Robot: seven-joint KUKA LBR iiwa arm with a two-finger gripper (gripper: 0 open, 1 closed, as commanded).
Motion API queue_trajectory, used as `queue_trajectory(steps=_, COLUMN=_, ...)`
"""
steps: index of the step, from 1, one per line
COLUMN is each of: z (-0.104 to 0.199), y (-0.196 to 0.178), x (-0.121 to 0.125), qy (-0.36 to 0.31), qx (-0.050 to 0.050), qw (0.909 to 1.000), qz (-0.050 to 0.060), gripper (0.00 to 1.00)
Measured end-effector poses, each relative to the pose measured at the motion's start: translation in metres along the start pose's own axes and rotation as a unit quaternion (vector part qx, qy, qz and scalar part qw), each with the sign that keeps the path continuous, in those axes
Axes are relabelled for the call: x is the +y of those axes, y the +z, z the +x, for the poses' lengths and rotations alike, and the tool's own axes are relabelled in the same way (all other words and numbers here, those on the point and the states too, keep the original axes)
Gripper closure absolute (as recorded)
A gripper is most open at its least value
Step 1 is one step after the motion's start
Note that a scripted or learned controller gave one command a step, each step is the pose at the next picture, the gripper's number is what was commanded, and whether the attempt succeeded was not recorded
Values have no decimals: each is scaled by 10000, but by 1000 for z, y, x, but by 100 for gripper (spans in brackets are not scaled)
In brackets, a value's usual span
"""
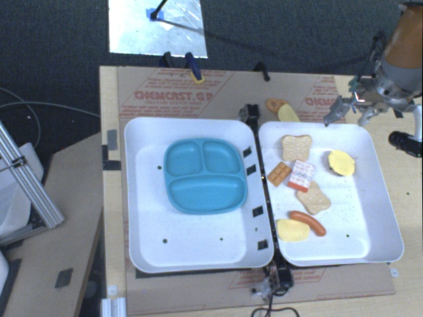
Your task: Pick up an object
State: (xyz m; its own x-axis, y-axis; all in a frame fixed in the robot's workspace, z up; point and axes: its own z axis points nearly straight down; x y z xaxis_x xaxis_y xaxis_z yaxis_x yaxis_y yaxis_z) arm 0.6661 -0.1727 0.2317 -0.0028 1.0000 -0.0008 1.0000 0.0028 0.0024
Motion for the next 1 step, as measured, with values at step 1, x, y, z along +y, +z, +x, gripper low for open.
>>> queue_trajectory(steps=1, z=-29, y=155, x=-1, qy=16, qx=6, qw=10000, qz=38, gripper=0)
